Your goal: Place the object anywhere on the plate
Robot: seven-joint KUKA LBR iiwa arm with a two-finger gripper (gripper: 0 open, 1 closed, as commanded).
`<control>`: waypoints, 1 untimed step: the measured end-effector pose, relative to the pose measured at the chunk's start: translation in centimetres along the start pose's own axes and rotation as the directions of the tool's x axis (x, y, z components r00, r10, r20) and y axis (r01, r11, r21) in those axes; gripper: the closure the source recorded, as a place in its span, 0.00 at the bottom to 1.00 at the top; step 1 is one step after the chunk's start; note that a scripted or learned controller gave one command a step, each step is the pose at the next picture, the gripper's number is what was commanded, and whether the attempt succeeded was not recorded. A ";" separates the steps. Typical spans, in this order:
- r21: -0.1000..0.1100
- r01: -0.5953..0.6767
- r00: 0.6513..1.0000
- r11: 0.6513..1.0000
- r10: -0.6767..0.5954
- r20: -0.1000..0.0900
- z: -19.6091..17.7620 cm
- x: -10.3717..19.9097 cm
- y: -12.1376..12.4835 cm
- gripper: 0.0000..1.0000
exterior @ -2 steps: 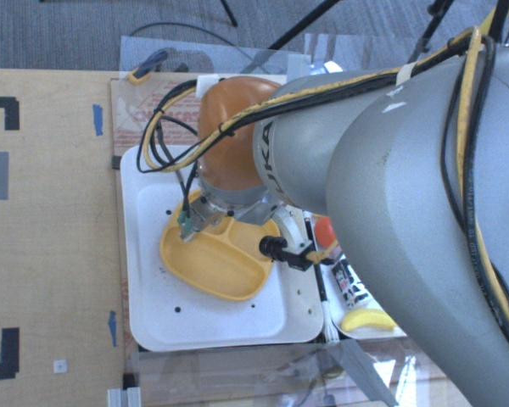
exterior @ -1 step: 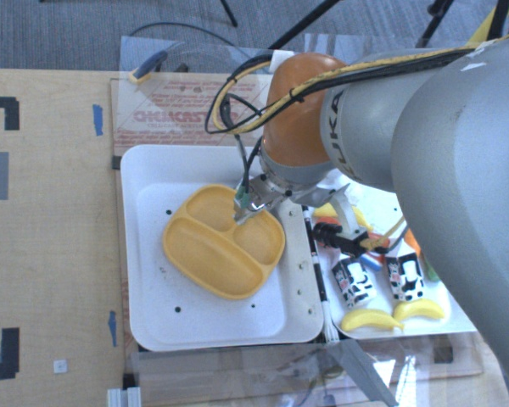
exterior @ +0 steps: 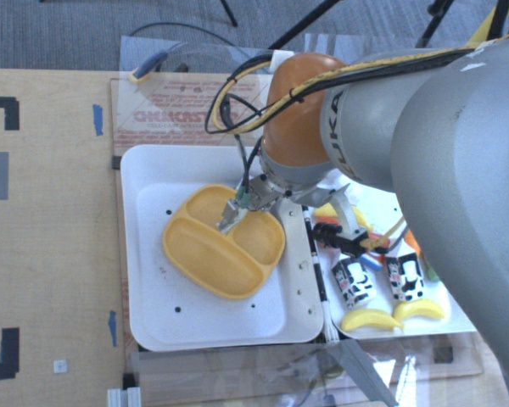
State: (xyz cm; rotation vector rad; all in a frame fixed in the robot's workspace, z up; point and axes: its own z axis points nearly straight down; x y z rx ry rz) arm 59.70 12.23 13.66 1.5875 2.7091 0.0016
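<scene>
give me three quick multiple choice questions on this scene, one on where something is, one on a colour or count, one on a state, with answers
1. Where does the plate lie?
A. in the left bin
B. in the right bin
C. on the wooden bench outside the bins

2. How many yellow bananas lie at the near edge of the right bin?
A. none
B. two
C. five

3. How does the gripper stand?
A. far off above the right bin
C. down over the plate's upper part
B. resting on the bench at the left

Answers:
1 A, the yellow divided plate sits inside the left white bin.
2 B, one banana and a second banana lie side by side.
3 C, the gripper tip reaches over the plate's dividing ridge.
</scene>
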 end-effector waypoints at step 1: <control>-0.003 -0.002 1.000 1.000 0.002 0.001 -1.0 -0.1 0.1 1.00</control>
